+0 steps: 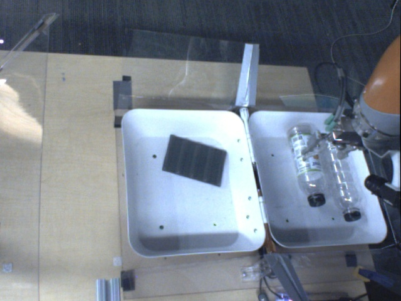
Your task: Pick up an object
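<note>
Two clear plastic bottles with black caps lie side by side in the right bin (276,224), caps toward the front. The left bottle (304,162) carries a label; the right bottle (342,180) is plain. A dark grey flat rectangular pad (195,160) lies in the left bin (188,231). My gripper (336,137) hangs at the back right of the right bin, over the far ends of the two bottles. The grey wrist with its orange band (383,86) is behind it at the right edge.
A metal divider strip (248,74) stands behind the joint between the bins. A clear plastic sheet (188,68) lies on the wooden bench behind the left bin. Cables and black fixtures sit at the far right.
</note>
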`<action>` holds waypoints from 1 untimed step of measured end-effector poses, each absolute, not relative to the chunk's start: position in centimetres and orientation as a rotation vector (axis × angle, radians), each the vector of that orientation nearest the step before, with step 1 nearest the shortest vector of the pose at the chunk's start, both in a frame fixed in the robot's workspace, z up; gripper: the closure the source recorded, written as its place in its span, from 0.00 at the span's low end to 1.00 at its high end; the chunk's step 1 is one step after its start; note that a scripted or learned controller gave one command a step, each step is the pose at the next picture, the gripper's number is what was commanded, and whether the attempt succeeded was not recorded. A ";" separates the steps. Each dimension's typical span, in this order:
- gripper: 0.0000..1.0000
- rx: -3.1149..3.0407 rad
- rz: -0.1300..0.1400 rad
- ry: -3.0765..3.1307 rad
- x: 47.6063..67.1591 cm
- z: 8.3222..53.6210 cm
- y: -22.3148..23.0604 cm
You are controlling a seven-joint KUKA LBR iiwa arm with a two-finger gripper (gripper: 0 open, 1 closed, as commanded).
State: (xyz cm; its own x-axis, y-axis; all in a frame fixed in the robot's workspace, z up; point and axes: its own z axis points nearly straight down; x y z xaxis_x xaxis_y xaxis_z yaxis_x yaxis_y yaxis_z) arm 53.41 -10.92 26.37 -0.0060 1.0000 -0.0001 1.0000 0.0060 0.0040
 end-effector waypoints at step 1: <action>0.00 2.267 0.000 2.175 60.2 16.6 -15.1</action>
State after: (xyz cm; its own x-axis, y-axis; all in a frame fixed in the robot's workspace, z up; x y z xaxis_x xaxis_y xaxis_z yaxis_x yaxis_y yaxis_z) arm 60.22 -15.15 16.60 0.0414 0.9991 0.0003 0.9991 -0.0414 -0.0006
